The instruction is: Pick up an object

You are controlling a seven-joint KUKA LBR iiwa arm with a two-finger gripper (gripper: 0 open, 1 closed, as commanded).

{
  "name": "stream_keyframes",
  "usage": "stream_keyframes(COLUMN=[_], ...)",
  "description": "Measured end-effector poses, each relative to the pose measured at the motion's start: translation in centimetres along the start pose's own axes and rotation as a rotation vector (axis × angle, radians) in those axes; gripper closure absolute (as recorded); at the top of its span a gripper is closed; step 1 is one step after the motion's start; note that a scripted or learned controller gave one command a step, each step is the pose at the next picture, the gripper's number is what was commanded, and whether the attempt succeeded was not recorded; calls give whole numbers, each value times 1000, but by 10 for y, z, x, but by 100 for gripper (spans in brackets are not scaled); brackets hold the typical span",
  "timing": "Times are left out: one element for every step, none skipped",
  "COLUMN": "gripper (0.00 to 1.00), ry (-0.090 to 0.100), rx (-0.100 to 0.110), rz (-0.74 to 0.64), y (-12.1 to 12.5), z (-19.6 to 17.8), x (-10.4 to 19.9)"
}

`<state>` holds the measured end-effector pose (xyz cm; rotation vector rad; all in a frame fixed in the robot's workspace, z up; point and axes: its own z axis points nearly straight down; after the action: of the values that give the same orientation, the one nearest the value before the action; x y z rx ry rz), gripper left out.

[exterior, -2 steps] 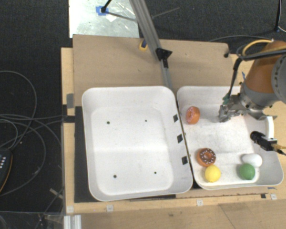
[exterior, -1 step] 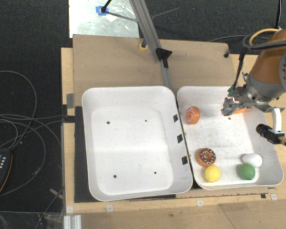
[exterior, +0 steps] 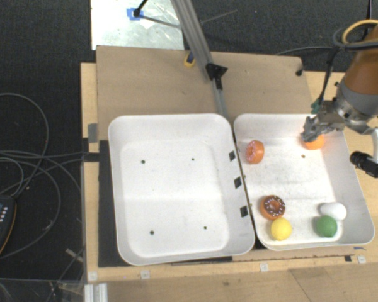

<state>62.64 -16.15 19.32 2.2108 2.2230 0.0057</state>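
My gripper (exterior: 314, 133) is low over the far right corner of the right bin (exterior: 296, 168), directly above a small orange object (exterior: 314, 144) that peeks out beneath it. An orange ball-like item (exterior: 254, 151) lies near the bin's left wall. At the near end sit a chocolate donut (exterior: 273, 206), a yellow round object (exterior: 281, 229), a green ball (exterior: 326, 226) and a white egg-like object (exterior: 332, 211).
The left bin (exterior: 132, 187) lies beside the right one, with black clips (exterior: 237, 182) on the shared edge. A grey pole (exterior: 195, 30) slants across the far side of the bench. Cables run along the floor to the left.
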Motion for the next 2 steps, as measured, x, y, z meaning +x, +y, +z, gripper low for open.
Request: stream_keyframes(gripper=[100, 100], ry=[0, 4], rx=[0, 7], rz=[0, -4], y=[1, -5], z=[-44, -35], x=[-2, 53])
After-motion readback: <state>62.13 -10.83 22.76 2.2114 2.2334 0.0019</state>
